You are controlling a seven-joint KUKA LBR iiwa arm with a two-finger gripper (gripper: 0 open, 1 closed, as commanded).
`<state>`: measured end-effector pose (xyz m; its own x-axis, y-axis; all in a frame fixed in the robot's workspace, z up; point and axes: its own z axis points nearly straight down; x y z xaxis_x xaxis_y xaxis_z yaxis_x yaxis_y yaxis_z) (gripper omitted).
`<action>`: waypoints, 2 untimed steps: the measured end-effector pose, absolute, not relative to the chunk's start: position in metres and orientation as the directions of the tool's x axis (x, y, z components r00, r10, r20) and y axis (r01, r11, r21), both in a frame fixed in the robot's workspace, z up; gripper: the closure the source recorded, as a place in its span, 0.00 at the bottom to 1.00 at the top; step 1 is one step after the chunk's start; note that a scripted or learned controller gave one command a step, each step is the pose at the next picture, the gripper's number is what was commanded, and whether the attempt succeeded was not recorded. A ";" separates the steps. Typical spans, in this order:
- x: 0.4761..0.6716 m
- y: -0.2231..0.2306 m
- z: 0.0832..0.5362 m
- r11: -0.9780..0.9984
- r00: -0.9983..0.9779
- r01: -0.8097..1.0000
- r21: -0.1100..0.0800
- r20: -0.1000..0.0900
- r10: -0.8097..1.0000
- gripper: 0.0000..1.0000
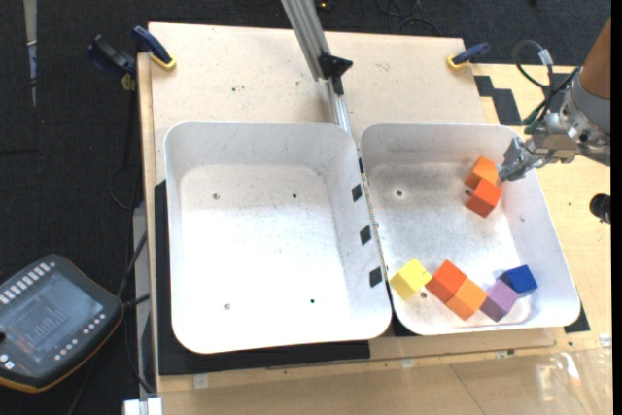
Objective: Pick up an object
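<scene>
The orange block (482, 188) sits tilted near the right bin's (544, 219) far right side, touching the gripper (512, 164); jaw state I cannot tell. Best to centre over it, square to its faces, clear of the wall.

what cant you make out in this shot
- Gripper beside the orange block: too small and blurred in the camera view to tell contact or grasp.
- Arm: cut off by the right edge.
- Purple block: lower faces hidden by the right bin's rim.
</scene>
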<state>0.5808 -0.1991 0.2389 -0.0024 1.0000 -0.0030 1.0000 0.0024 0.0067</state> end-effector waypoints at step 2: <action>0.591 -0.143 0.238 0.008 -0.008 1.000 0.002 0.001 1.000 1.00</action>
